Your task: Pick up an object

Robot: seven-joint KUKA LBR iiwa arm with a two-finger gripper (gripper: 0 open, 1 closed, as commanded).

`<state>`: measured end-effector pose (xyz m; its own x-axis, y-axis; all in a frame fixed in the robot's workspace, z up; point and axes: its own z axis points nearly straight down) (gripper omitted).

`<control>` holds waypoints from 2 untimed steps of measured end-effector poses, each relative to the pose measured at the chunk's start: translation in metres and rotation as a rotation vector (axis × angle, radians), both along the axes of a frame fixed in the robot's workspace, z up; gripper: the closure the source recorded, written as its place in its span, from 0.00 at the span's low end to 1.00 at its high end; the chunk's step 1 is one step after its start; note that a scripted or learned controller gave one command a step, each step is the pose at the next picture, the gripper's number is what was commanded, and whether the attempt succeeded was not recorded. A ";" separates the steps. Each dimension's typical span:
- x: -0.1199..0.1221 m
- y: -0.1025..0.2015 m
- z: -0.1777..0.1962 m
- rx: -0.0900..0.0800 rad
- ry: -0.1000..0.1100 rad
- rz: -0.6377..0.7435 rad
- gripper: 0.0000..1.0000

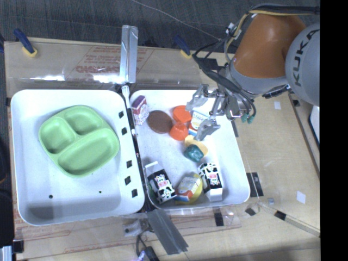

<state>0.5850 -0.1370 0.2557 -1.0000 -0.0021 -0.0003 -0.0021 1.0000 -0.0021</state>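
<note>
Looking from the left, we see the left bin holding a green divided plate, which lies flat near its middle. Past the divider, the right bin carries the clutter. A small purple-and-white carton stands at its upper left corner, and just right of it lies a brown disc. Next come two orange cups, touching each other. Along the bottom edge we find a cow-print carton, a yellow-and-white ball-like toy and a second cow-print carton, all close together.

The claw hangs over the upper right part of this bin, reaching in from the right. Its fingers stand somewhat apart, and we see nothing held between them. The orange cups lie just left of the fingertips. A yellow-and-teal toy rests just below them, apart from the claw.
</note>
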 end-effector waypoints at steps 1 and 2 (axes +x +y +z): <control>-0.004 -0.043 -0.128 0.003 0.006 0.008 0.00; -0.069 -0.073 -0.162 0.001 -0.003 0.142 0.00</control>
